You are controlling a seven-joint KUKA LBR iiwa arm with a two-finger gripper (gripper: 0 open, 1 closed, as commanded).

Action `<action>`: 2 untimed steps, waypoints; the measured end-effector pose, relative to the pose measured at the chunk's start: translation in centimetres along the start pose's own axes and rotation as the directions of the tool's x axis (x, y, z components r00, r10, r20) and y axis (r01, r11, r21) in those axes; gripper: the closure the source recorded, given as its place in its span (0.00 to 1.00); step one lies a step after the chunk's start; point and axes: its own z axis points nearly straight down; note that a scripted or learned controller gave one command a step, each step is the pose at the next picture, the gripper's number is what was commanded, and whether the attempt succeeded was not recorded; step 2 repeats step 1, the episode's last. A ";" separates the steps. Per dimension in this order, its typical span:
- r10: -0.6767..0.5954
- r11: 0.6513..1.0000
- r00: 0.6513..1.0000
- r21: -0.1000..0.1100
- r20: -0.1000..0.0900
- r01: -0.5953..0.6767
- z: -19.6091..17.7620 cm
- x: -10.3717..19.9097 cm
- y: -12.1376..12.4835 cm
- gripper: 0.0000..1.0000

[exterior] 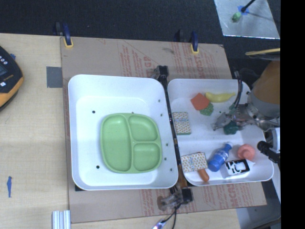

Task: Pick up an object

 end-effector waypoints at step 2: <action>-0.001 1.000 1.000 0.001 0.002 0.001 -1.1 -0.2 0.0 1.00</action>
